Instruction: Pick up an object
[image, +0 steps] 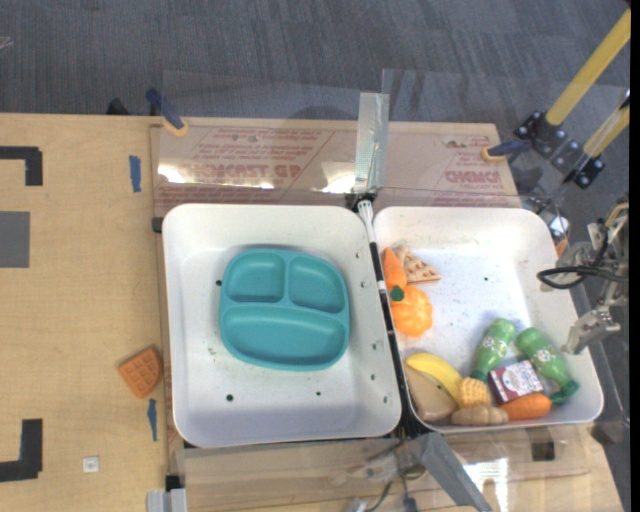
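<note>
The right bin (470, 250) holds several toy foods. An orange pepper (412, 312) lies by its left wall, with a carrot (394, 270) and a waffle-like wedge (420, 270) just above it. A banana (436, 372), a tan bread piece (432, 402) and a corn cob (478, 414) sit at the front. Two green bottles (494, 346) (546, 358), a small red-and-white carton (516, 380) and another carrot (527, 407) crowd the front right corner. My gripper (592, 318) hangs at the bin's right rim, partly cut off, beside the bottles and touching nothing.
A teal divided plate (285, 308) lies in the left bin (190, 300). An orange waffle toy (140, 372) rests on the bench left of the bins. A clear upright divider (372, 140) stands behind the bins. Cables (580, 262) hang near the right rim.
</note>
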